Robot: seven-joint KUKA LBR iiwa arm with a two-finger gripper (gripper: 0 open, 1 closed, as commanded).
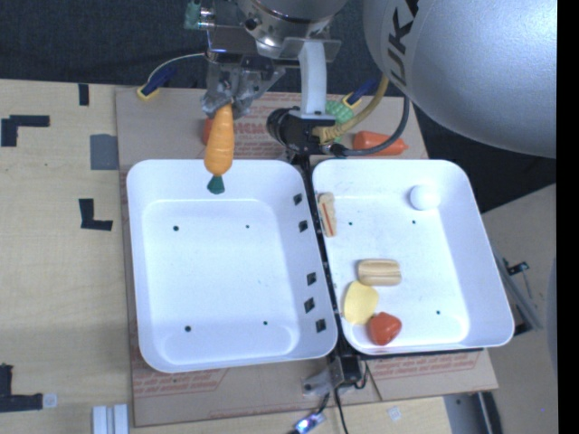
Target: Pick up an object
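Gripper (227,105) pinched the carrot (219,148), which hung green end down above the left bin's (145,269) far rim.

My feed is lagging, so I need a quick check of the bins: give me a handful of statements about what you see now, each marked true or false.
1. The pincer holds an orange toy carrot by its upper end. True.
2. The carrot hangs with its green tip down, over the far edge of the left bin. True.
3. The white ball lies in the left bin. False: it lies in the right bin, near its far corner.
4. The red piece sits at the near edge of the right bin, beside a yellow piece. True.
5. The tan bread-like roll is stacked on the white ball. False: it lies apart from the ball, just above the yellow piece.
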